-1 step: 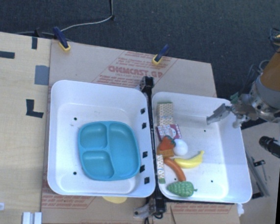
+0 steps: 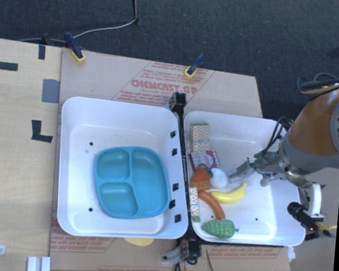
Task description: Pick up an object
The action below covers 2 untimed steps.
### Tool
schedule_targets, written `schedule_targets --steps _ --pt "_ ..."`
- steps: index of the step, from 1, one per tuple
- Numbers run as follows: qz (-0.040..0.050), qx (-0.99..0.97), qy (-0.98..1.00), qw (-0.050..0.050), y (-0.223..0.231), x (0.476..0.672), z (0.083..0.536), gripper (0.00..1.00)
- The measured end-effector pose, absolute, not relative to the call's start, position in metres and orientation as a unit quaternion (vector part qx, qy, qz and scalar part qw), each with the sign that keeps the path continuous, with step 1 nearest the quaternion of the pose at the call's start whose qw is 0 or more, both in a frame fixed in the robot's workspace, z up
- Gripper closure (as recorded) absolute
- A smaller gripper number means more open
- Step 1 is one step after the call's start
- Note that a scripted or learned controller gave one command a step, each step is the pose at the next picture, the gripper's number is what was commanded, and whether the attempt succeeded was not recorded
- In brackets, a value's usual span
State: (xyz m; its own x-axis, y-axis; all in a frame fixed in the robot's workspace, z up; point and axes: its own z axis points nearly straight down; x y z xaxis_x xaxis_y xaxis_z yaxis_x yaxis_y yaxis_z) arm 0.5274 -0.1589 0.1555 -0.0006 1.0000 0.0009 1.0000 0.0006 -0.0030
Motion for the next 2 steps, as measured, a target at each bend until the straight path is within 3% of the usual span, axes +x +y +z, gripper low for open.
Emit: schedule_targets --steps 1,2 --pt "0.0000 -0.707 -0.707 -0.001 -0.136 0.528 0.086 0.00" --pt "-0.0014 -0.706 -0.708 -0.003 -0.118 0.611 0.087 0.00"
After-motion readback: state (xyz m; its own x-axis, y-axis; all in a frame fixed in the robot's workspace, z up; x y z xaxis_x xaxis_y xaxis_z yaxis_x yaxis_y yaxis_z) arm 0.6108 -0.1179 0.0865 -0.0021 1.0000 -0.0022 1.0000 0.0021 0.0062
